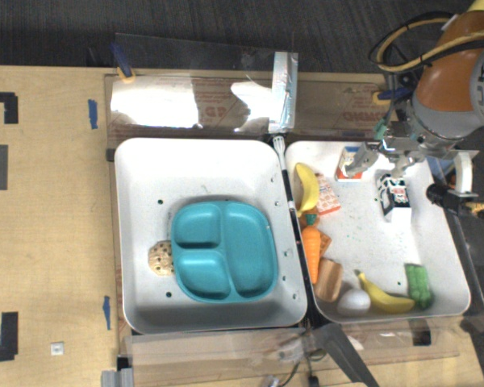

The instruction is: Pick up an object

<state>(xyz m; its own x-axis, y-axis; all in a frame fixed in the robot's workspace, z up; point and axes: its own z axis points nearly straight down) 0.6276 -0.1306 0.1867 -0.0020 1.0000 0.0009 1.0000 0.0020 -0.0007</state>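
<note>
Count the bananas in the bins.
2, both in the right bin: one banana by its left wall, another banana near the front edge. None seems hidden.

Grey arm, orange band, yellow-black cables, silver tool.

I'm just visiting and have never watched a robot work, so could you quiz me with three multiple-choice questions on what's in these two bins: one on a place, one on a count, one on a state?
1. Where does the cookie lie?
A. In the left bin, touching the teal tray's left edge
B. In the right bin beside the carrot
C. On the wooden bench

2. How many bananas are in the right bin?
A. One
B. Two
C. Four

3. What is in the teal tray's compartments?
A. A banana
B. Nothing
C. A cookie

Answers:
1 A, the cookie sits against the tray.
2 B, one banana near the divider, another banana at the near edge.
3 B, all compartments show bare teal.
</note>
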